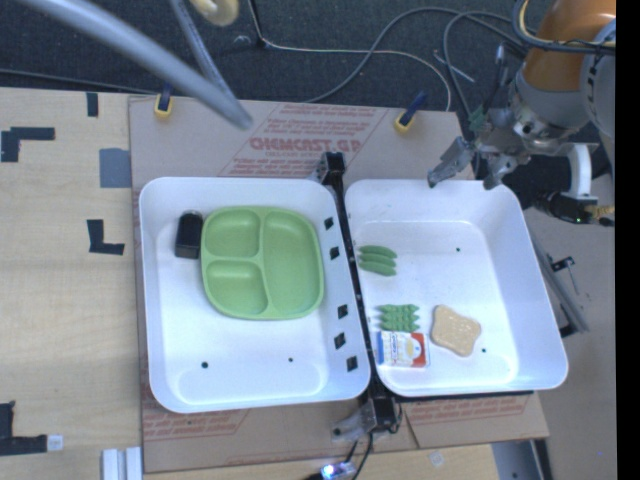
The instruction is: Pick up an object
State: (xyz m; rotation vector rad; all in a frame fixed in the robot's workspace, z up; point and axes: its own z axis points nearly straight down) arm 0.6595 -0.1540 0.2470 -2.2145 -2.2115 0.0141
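A: Your gripper [466, 166] hangs over the right bin's [535, 268] far rim, fingers spread wide, holding nothing; the toast slice [456, 330], bean pods [377, 259] and small carton [403, 349] lie well apart from it.

B: What could spoil your pick?

A: Likely the carton; it touches the green bundle [398, 316], so you may drag both; a low approach could also clip the rim.
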